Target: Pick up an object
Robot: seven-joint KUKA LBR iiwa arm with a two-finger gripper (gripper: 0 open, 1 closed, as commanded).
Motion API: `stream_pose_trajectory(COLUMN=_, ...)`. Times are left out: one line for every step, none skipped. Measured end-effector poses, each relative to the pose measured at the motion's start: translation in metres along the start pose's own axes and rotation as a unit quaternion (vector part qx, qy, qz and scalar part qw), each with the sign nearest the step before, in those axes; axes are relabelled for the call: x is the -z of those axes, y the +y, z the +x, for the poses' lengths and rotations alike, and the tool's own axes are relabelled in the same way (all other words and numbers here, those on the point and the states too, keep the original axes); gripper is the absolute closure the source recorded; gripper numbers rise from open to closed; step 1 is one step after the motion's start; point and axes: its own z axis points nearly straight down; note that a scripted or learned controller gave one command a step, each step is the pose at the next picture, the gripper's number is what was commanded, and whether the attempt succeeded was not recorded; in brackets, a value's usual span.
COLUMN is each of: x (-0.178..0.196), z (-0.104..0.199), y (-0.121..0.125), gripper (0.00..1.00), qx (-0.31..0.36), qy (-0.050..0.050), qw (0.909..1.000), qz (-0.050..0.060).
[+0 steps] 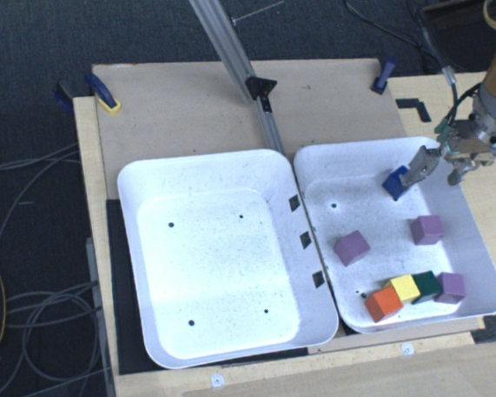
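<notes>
The right bin (325,229) holds several blocks. A blue block (394,183) lies in its far part. Two purple blocks (351,247) (426,229) sit mid-bin. Along the near wall stand an orange block (383,303), a yellow block (404,288), a green block (426,284) and another purple block (452,286). My gripper (430,180) hangs over the bin's far right part with its fingers spread open. Its left fingertip (410,178) is right beside the blue block, which lies outside the gap. Nothing is between the fingers.
The left bin (139,247) stands next to the right one, with black clips (305,239) along the shared wall. A slanted metal rail (232,55) crosses the bench behind the bins. Cables lie on the floor at the left.
</notes>
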Motion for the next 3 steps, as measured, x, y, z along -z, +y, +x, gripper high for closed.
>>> stream_pose_trajectory(x=0.000, z=0.000, y=0.000, gripper=0.00, qx=0.000, qy=0.000, qw=1.0000, qz=0.000)
stream_pose_trajectory(x=-0.049, z=-0.009, y=0.001, gripper=0.00, qx=-0.001, qy=0.000, qw=1.0000, qz=0.003)
stream_pose_trajectory(x=-0.111, z=-0.008, y=-0.007, gripper=0.00, qx=-0.001, qy=0.001, qw=1.0000, qz=0.004)
